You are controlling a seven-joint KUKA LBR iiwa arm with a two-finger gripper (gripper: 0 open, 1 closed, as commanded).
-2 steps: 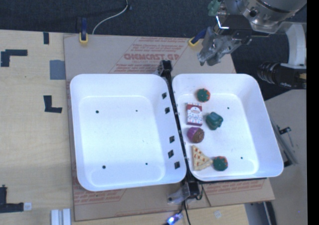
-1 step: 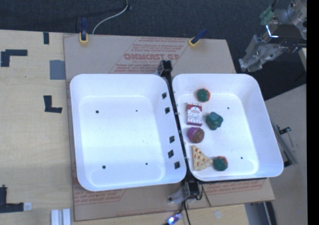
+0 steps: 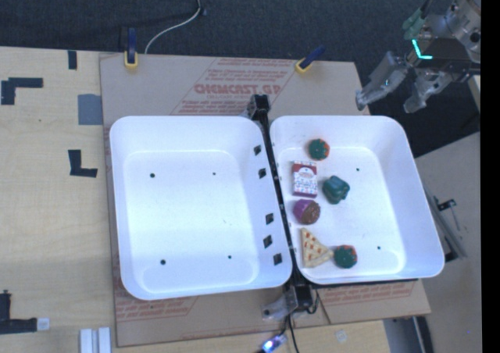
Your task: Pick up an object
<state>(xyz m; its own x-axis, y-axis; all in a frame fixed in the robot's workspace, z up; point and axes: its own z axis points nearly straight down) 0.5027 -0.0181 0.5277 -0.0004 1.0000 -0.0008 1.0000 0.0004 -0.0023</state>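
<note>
My fingers [image 3: 400, 87] hang spread apart and empty above the desk [image 3: 47, 187], past the upper right corner of the right bin [image 3: 406, 187]. Down in that bin lie the things to pick: a green and red ball [image 3: 318, 148], a red carton [image 3: 305, 180], a dark green lump [image 3: 336, 189], a maroon round piece [image 3: 306, 210], a pizza wedge [image 3: 313, 249] and another green and red ball [image 3: 344, 256]. The left bin [image 3: 125, 187] sits beside it, touching.
</note>
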